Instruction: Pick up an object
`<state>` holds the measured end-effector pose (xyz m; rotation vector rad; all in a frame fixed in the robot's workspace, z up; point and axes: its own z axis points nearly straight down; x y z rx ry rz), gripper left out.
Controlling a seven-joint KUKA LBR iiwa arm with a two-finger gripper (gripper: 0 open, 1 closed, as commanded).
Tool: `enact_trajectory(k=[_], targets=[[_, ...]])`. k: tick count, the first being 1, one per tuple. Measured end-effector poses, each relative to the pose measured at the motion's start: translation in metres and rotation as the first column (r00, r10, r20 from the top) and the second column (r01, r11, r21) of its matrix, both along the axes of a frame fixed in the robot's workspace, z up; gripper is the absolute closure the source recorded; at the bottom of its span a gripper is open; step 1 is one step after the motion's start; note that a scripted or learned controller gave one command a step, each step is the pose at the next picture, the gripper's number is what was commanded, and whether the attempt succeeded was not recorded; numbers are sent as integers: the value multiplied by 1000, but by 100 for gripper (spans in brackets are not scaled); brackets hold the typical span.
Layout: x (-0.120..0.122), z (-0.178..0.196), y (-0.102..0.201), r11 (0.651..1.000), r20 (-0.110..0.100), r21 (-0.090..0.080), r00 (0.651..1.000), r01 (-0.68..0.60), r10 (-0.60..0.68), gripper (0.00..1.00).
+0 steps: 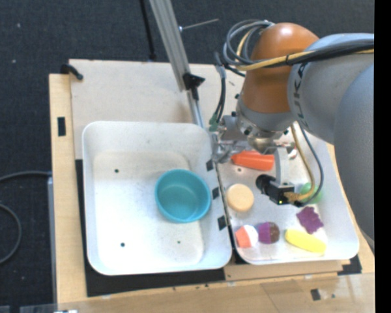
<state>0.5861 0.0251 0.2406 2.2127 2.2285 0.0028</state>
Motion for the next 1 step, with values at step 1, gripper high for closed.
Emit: enact_trajectory(k=[1], targets=[[0, -8, 48, 1000, -4, 0, 1000, 1, -1, 100]])
